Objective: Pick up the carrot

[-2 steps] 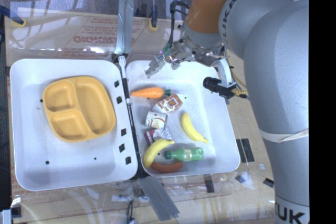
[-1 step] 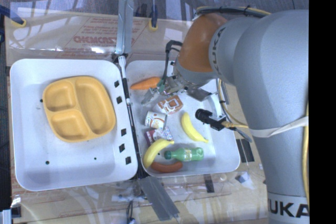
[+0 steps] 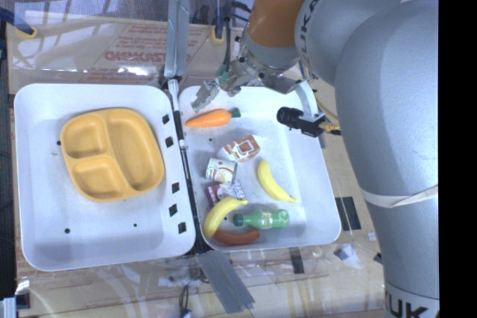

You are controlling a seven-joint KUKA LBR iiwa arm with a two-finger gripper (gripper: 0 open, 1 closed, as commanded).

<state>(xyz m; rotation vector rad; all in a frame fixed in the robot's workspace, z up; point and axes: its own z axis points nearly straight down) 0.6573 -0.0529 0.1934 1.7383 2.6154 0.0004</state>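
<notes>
**A:** Where is the end effector (image 3: pixel 211 91)?

**B:** At the far end of the right bin (image 3: pixel 317 182), low over its back left corner. Its fingers look spread a little, with nothing between them. The grey arm (image 3: pixel 373 63) with its orange band comes in from the right and covers much of that side.

**A:** And the carrot (image 3: pixel 209 118)?

**B:** Lying on the bin floor just in front of the end effector, close to it but apart. It lies crosswise, green stub toward the right, orange tip toward the divider between the bins.

**A:** What else is in that bin?

**B:** Nearer the camera, a small carton (image 3: pixel 241 149) and a white cup (image 3: pixel 220 170) on its side. Right of them a yellow banana (image 3: pixel 273 183). At the near end a second banana (image 3: pixel 220 213), a green bottle (image 3: pixel 261 219) lying flat, and a reddish sausage (image 3: pixel 236 237) against the near wall.

**A:** The left bin (image 3: pixel 37 182)?

**B:** It holds a yellow divided plate (image 3: pixel 112 153) with three compartments. Both bins sit on the tabletop (image 3: pixel 89 48).
</notes>
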